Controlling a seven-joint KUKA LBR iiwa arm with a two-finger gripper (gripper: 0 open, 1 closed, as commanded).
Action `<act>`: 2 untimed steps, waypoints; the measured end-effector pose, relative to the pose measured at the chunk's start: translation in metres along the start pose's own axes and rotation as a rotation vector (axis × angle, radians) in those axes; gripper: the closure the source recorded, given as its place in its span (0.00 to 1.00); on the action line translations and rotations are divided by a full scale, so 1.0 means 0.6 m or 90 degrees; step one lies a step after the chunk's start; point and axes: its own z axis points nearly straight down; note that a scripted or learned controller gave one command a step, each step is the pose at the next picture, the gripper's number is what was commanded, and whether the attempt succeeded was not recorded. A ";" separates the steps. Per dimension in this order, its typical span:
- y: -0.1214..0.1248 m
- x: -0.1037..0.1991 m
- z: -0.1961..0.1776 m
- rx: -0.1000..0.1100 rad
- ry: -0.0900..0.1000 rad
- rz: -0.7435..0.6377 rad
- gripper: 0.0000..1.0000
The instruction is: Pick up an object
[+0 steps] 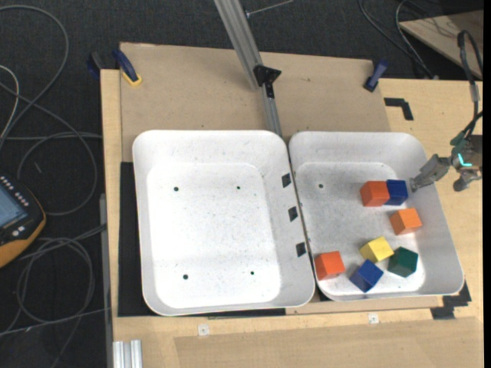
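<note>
Several small blocks lie in the right bin (347, 142). A red-orange block (374, 193) touches a blue block (397, 191) near the bin's right side. Below them sit an orange block (406, 221), a yellow block (377, 249), a dark green block (403, 261), a second blue block (366, 275) and another red-orange block (330, 264). My gripper (439, 182) hangs over the bin's right rim, just right of the upper blue block. It is open, with nothing between its fingers, and one fingertip (419, 181) is close to that block.
The left bin (140, 153) stands beside the right one, with black clips along the shared edge. A grey metal pole (242, 33) slants in from the top to the back of the bins. Cables and a handheld device (15, 213) lie on the floor to the left.
</note>
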 end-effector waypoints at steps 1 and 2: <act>-0.001 -0.004 0.071 0.003 0.001 0.001 0.00; -0.007 0.001 0.176 0.005 0.002 0.001 0.00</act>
